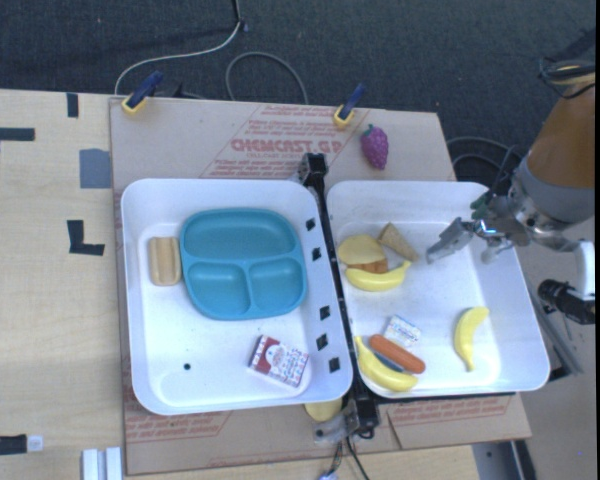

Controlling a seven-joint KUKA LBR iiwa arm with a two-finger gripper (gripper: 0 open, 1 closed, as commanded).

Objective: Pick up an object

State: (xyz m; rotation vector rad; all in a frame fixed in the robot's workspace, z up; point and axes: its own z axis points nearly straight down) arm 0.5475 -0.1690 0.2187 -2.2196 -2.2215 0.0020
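Bananas (378, 277) fill the right bin (510, 298); gripper (458, 240) hovers spread apart, grasping nothing.

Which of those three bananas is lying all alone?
The small banana by the right bin's right wall. The other two touch neighbours: one the sandwich, one the hot dog.

Robotics lab: clamped cardboard sheet (280, 148), white bins (140, 268), toy food, loose cable (230, 28).
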